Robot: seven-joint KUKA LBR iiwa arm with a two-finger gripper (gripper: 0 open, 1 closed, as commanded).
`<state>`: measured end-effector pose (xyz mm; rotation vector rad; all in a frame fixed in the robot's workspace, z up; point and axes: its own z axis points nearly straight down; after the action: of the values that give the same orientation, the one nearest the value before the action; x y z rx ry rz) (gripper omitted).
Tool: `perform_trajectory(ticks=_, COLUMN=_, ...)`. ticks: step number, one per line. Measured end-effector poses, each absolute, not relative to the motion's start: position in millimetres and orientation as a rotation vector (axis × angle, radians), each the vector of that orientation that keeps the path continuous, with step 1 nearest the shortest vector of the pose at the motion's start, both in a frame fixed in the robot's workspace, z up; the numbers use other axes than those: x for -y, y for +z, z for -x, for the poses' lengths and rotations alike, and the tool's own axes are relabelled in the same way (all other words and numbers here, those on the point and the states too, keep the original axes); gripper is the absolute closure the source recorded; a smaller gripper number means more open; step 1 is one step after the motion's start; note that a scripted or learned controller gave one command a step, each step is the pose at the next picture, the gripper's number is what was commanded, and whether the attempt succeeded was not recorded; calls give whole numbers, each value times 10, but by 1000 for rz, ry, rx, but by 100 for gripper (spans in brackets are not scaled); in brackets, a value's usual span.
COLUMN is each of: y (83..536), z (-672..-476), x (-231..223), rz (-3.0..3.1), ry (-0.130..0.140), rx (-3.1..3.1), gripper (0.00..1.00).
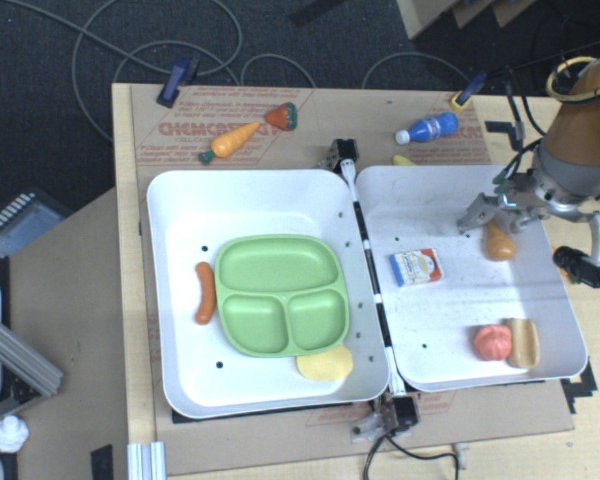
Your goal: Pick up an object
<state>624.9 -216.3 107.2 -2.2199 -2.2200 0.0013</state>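
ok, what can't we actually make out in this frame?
- Tool, camera view: small and blurred; grip on the brown object unclear.
- Small packet: print too small to read.
- Yellow piece: partly tucked under the green tray.
- Arm: cut off by the right edge.

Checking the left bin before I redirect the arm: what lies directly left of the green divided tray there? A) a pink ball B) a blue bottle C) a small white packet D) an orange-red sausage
D: the orange-red sausage lies lengthwise in the left bin, just left of the green divided tray and apart from it.
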Motion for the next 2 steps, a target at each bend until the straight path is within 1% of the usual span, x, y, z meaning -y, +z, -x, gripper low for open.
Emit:
perform_trajectory(ticks=1, y=852, z=-6267, x=2177, rz=2211, ry=-12, rx=2222, gripper=0)
perform_trajectory(ticks=2, y=961, z=-6269, x=2203, rz=2217, ry=-7, rx=2228, gripper=100)
